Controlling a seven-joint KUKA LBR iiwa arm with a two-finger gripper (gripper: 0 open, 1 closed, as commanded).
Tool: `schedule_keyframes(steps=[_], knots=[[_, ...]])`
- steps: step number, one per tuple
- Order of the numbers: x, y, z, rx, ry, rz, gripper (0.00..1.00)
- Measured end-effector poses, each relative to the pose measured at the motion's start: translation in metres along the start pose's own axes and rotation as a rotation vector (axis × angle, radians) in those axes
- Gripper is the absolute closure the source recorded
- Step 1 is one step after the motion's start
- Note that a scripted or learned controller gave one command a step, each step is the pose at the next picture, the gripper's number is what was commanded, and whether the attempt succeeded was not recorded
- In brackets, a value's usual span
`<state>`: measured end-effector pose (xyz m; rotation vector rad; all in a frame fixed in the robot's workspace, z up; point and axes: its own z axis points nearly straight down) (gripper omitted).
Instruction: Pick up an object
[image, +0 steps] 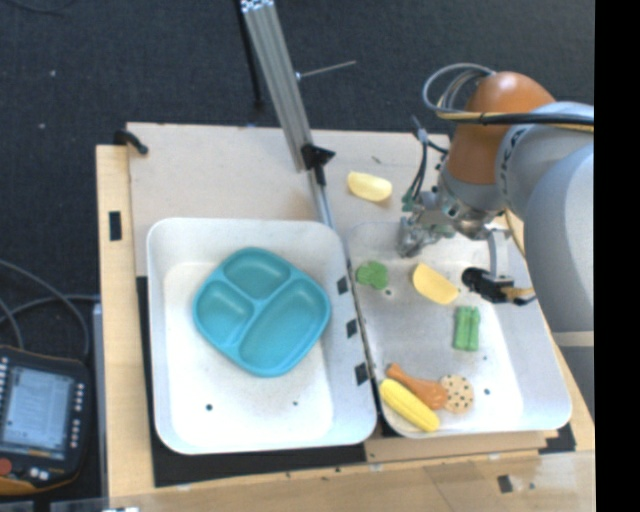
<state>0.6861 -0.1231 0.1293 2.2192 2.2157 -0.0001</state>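
Your jaws (412, 240) hang over the back rim of the right bin (520, 385), at about 11 o'clock of that bin, and you cannot tell from this slant whether they are apart or together; nothing shows between them. The grey arm (545, 190) with its orange band (505, 100) comes in from 3 o'clock.

In the right bin you have a small green piece (372, 274) at 10 o'clock, a yellow wedge (435, 285) just beside the jaws toward 5 o'clock, a green block (466, 328) near the centre, and at 7 o'clock a yellow corn cob (408, 405) touching an orange carrot (418, 386) and a speckled cookie (457, 393). A second yellow piece (369, 187) lies on the tabletop (200, 175) behind the bins, at 12 o'clock.

The left bin (180, 410) holds a blue divided plate (262, 311) near its middle.
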Motion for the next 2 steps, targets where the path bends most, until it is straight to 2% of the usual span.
schedule_keyframes(steps=[2], knots=[[0.001, -0.002, -0.093, -0.003, 0.003, -0.001, 1.00]])
